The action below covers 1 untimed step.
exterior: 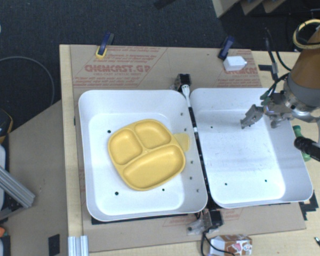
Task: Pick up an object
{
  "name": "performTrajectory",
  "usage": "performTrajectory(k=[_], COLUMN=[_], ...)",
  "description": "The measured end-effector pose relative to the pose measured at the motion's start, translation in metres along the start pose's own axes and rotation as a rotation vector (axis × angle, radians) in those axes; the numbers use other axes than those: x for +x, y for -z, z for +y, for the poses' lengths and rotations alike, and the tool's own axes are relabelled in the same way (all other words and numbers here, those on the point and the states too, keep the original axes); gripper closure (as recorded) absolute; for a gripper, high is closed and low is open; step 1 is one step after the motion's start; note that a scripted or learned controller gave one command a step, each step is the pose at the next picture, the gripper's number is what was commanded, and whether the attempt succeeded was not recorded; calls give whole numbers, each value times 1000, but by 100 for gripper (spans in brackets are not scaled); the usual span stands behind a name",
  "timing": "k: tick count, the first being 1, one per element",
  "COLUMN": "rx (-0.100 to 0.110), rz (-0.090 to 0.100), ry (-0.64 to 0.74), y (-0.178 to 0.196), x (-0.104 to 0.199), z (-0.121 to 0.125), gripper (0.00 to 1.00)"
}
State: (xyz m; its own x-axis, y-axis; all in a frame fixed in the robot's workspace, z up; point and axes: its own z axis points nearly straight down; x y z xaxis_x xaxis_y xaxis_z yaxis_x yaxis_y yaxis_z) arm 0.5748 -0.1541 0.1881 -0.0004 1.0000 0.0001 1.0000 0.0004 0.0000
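A yellow divided plate [145,154] with three compartments lies in the left white bin [96,111], a little right of its middle. My gripper [258,117] hangs over the upper right part of the right white bin [245,191], far from the plate. One grey finger [249,116] points left and down over the bin floor. Nothing shows between the fingers.
The arm with its orange band [309,68] comes in from the right over the right bin's far corner. A small white block [234,63] sits on the board behind the bins. A black divider [194,137] runs between the two bins.
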Motion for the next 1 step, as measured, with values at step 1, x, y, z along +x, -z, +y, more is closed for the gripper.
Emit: performTrajectory(k=[1], rx=[-9], rz=[-1], ry=[3], y=[114], x=[33], z=[-63], gripper=[0])
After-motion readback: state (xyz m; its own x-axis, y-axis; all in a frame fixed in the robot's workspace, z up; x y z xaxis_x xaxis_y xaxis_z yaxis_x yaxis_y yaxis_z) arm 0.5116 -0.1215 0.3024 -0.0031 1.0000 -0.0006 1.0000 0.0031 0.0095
